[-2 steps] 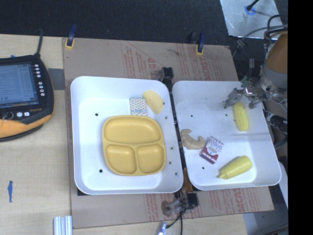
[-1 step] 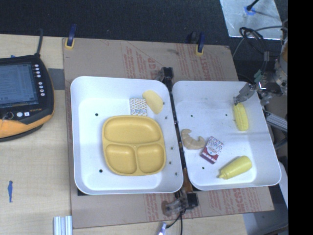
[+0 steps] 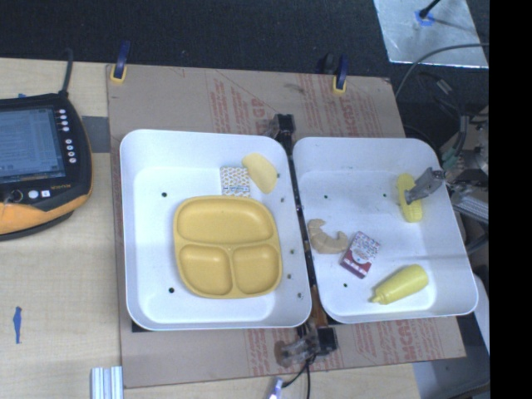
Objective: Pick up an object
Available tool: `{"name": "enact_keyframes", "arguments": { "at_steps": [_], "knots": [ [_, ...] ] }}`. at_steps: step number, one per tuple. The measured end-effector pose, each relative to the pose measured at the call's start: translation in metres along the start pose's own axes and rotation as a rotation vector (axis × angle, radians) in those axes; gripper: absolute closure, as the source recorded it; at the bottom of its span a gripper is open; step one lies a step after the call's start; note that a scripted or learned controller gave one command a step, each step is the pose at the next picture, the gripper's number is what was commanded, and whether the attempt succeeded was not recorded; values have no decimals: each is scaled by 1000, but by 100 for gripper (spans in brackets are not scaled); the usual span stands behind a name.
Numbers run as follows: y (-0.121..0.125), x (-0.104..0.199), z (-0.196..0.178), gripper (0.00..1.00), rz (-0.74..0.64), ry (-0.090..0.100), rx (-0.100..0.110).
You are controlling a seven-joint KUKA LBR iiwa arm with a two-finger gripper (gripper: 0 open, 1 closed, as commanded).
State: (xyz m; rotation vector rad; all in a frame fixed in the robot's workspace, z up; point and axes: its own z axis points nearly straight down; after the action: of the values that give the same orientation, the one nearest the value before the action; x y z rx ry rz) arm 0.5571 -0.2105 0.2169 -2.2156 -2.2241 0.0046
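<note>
1. The tool (image 3: 421,188) reached in over the right bin (image 3: 332,152) from its right rim, its grey tip lying against a small yellow piece (image 3: 410,204) near the bin's far right corner.
2. Whether the tool was open or closed could not be told, and nothing could be seen gripped in it.
3. The yellow piece was elongated, its long axis running roughly from the far rim toward the near rim.
4. A yellow squeeze bottle (image 3: 401,283) lay on its side near the near right corner, long axis slanting, nozzle pointing toward the near left.
5. A small red and white packet (image 3: 360,254) lay just left of the bottle, with a tan curved piece (image 3: 326,238) near the left rim.
6. The left bin (image 3: 133,223) held a yellow divided tray (image 3: 226,245), a patterned packet (image 3: 235,181) and a pale yellow piece (image 3: 260,172).
</note>
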Motion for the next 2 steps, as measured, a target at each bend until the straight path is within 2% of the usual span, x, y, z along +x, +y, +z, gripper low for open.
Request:
{"name": "enact_keyframes", "arguments": {
  "at_steps": [1,2],
  "knots": [
    [57,-1,108,0,-4,0,3],
    [50,41,125,0,-4,-1,1]
  ]
}}
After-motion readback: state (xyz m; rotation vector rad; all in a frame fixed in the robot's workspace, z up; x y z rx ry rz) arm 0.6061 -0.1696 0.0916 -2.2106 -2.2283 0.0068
